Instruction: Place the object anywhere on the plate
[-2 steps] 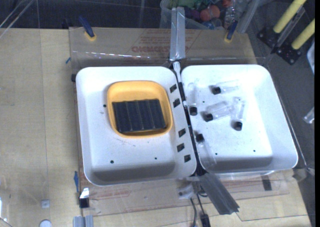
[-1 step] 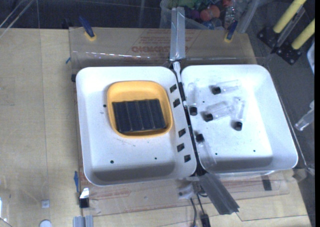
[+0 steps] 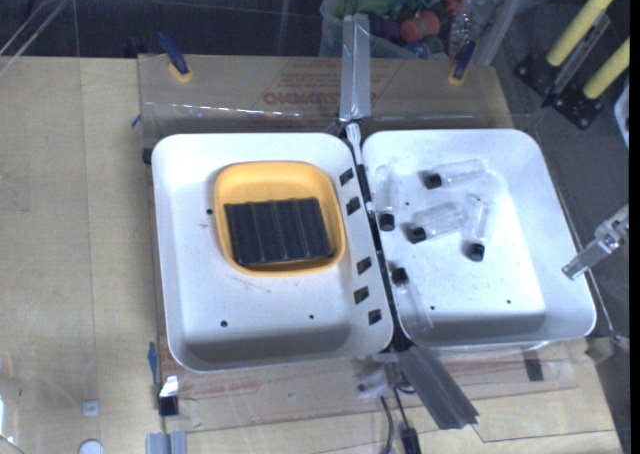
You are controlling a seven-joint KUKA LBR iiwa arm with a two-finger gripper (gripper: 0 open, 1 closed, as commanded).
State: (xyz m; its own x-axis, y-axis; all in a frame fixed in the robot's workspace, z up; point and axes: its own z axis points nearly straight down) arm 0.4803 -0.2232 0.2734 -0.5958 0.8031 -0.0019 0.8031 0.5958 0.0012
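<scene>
On the counter point(image 3: 60, 242) two white bins sit side by side w/ a divider point(image 3: 365, 232) between them; I take this divider as landmark for all places below. Left of the divider is the left bin point(image 3: 180, 242), and inside it lies the plate point(image 3: 275, 180), yellow-orange w/ a dark ribbed insert point(image 3: 278, 230) in its middle. It lies flat and near the divider, probably so that the carry from the other bin is short.

Right of the divider, in the right bin point(image 3: 520, 292), lie several small clear vials w/ dark caps point(image 3: 445, 217). They lie on their sides, scattered, some touching each other, as if they were dropped in loose. One of these is most likely the object to move, so the task's thing is right of the divider and not yet on the plate.

Far right of the divider, at the outer rim of the right bin, a grey metal piece point(image 3: 590, 254) enters the frame. I think it is part of the tool, but it is cut off by the frame edge, so I cannot tell if it is spread or pressed together; nothing is seen in it.

Hard to read: the vials are transparent on white, so their outlines and exact nr are unclear.
</scene>
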